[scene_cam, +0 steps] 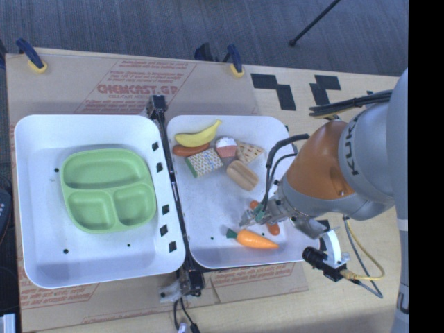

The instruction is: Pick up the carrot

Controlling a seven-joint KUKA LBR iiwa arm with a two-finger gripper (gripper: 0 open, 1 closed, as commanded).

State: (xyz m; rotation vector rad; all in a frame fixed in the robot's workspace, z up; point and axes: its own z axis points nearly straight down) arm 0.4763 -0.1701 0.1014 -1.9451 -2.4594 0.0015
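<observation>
The carrot (pixel 255 239), orange with a green stub at its left end, lies flat near the front edge of the right bin (pixel 208 217). My gripper (pixel 261 215) hangs just above and behind it, low over the bin floor, under the orange wrist band. Its tip is a small dark and metallic cluster. The carrot rests on the floor with a narrow gap to the gripper. A small red-orange piece (pixel 274 229) sits right beside the gripper tip, partly hidden by it.
At the back of the right bin lie a banana (pixel 198 134), a red sausage (pixel 187 150), a checkered block (pixel 205 163), a waffle wedge (pixel 249 151) and a tan bread piece (pixel 241 175). The left bin (pixel 28 186) holds a green divided plate (pixel 107 189).
</observation>
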